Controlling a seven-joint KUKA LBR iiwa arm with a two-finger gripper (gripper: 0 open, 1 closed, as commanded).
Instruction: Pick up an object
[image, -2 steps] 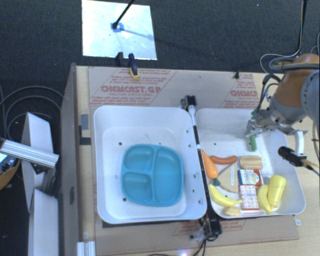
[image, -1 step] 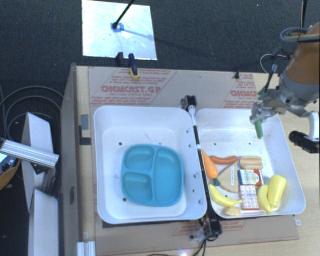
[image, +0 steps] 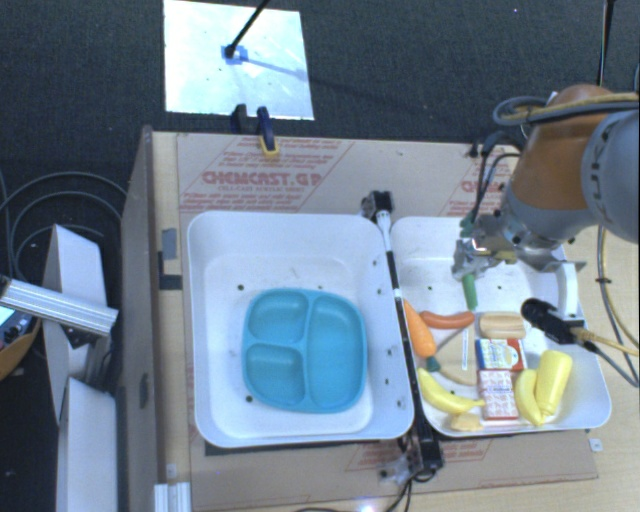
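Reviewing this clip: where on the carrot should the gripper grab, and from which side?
Probably the carrot at its thick middle, from straight above, fingers across its width. It lies flat along the right bin's left wall, so a side approach looks blocked there; the sausage and banana crowd its ends.

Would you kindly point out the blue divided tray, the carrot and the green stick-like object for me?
blue divided tray (image: 304, 350), camera view, on the ridge between its compartments.
carrot (image: 421, 334), camera view, on its orange body.
green stick-like object (image: 470, 292), camera view, on its middle.
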